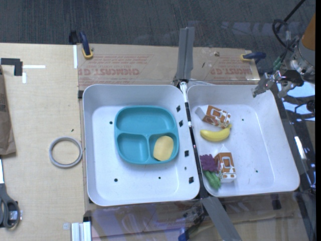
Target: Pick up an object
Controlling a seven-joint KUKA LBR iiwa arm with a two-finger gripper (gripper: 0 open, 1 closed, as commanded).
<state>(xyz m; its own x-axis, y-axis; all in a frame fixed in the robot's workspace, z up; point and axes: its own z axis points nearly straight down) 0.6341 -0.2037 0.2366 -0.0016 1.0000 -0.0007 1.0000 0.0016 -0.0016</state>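
Note:
The right bin holds a yellow banana, with an orange-and-white box just behind it. Nearer the front lie purple grapes, a second orange-and-white box and a green piece. In the left bin a teal divided plate carries a pale yellow rounded item in its front right compartment. My gripper hangs over the right bin's far right corner, well away from the objects. It is open with nothing between its fingers.
A grey ring lies on the wooden bench left of the bins, with scissors at the front left edge. A metal bar rises behind the seam between the bins. Cables hang at the far right.

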